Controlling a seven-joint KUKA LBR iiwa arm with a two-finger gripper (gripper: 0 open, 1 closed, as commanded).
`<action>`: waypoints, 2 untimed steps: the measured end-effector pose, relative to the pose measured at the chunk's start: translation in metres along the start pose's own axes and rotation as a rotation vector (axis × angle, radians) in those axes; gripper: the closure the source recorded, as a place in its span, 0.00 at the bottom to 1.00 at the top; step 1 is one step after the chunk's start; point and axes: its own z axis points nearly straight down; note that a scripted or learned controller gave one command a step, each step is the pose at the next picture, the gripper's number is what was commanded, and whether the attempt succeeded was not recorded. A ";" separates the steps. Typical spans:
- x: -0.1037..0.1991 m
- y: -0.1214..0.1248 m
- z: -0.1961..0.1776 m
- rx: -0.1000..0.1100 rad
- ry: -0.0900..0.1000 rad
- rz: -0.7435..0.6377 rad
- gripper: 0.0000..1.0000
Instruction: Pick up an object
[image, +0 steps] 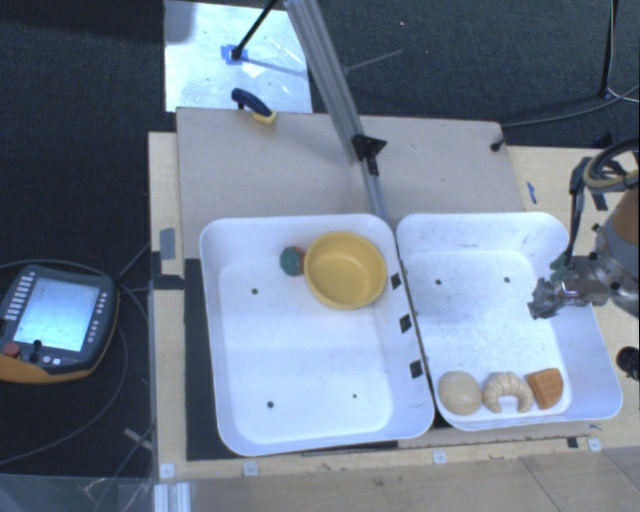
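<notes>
Croissant (508, 391) lies crosswise, tips toward the near rim; tool (545, 299) hovers, grip state unclear.

At your far left, a teach pendant (55, 322) lies on dark carpet; a metal pole (335, 90) slants over the cardboard sheet (300, 170) beyond the bins.

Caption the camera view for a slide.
Gripper hovers over the right bin; bowl sits in the left bin.

Croissant (508, 391), cream bun (460, 393) and orange wedge (545, 387) line the right bin's (470, 240) front.
</notes>
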 end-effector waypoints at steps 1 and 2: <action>0.048 0.010 0.012 0.002 0.001 -0.004 1.00; 0.100 0.029 0.005 0.001 0.001 -0.004 1.00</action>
